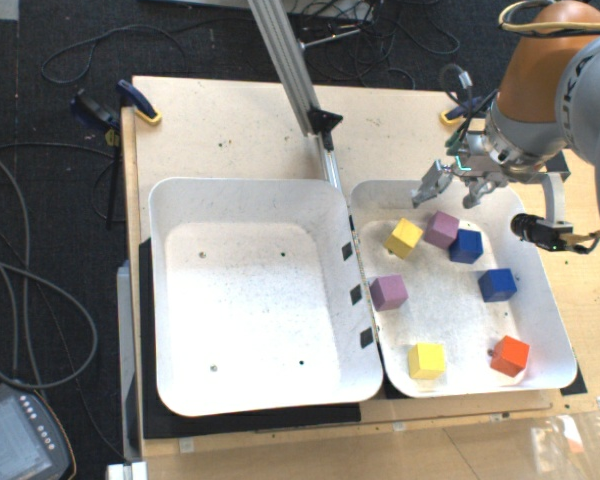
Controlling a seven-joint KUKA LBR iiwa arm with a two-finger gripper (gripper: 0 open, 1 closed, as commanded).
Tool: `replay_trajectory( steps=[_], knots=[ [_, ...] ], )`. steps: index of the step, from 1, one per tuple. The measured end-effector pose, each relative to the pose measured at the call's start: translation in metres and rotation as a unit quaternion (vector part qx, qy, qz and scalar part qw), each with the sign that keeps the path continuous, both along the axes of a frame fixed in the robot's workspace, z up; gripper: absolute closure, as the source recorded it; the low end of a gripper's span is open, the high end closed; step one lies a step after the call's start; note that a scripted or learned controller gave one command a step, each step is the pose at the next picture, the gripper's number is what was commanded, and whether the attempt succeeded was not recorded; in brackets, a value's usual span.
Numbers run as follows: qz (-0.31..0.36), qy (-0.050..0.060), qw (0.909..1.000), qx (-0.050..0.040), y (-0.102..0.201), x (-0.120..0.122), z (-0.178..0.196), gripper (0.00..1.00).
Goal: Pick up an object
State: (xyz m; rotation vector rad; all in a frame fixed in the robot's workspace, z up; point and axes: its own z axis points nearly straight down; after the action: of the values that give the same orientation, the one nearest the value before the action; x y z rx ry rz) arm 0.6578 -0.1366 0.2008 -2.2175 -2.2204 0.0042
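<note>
Gripper (pixel 452 185) hangs over the far edge of the right bin (pixel 552 320), fingers spread apart, nothing between them. Nearest candidates sit just near-side of it: a purple cube (pixel 442 229) touching a blue cube (pixel 466 245) on its right, and a yellow cube (pixel 404 237) just to its left, apart. Further cubes are spread through the same bin: second purple (pixel 388 291), second blue (pixel 497 284), second yellow (pixel 426 360), orange (pixel 510 355).

Judgement: the cubes look small, rigid, light, matte, with flat faces; probably not slippery. Grip across two opposite flat faces. The far yellow cube, clear of its neighbours, looks easiest. The left bin (pixel 180 228) is smooth white plastic, shallow, with rounded corners.
</note>
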Motion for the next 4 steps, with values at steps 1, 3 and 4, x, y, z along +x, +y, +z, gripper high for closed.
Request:
replay_trajectory(
  steps=[1,3,4],
  knots=[
    [0.001,-0.002,1.0,-0.0007,0.0,0.001,0.003,0.0],
    [0.0,-0.01,0.9999,-0.003,-0.002,0.005,-0.078,0.0],
    [0.0,-0.013,0.9999,-0.0035,-0.002,0.008,-0.081,0.0]
  ],
)
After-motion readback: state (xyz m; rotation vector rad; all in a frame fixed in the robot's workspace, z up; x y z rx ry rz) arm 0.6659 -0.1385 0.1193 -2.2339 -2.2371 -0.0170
